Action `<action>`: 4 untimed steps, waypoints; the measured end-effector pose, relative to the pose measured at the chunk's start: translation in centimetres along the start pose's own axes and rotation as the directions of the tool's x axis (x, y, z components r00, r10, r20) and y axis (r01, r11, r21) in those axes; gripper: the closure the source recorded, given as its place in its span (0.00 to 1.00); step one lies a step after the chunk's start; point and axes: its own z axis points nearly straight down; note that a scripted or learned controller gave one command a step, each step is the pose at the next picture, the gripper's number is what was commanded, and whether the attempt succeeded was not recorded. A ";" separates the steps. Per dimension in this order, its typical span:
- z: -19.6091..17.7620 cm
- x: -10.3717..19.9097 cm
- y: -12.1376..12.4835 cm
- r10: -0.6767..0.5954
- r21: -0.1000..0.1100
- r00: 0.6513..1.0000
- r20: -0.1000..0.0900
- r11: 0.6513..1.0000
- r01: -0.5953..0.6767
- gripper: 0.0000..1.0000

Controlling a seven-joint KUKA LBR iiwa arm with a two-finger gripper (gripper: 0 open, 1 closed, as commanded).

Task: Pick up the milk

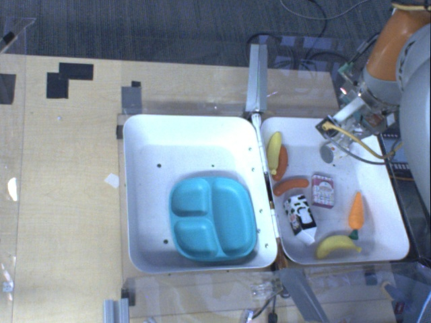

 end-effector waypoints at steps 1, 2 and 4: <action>-14.0 -1.6 -2.0 -0.207 -0.001 0.978 -0.001 0.978 0.207 1.00; -22.8 1.6 -3.3 -0.332 -0.001 0.943 0.000 0.943 0.332 1.00; -14.8 0.3 3.6 -0.114 0.002 0.994 0.002 0.994 0.114 1.00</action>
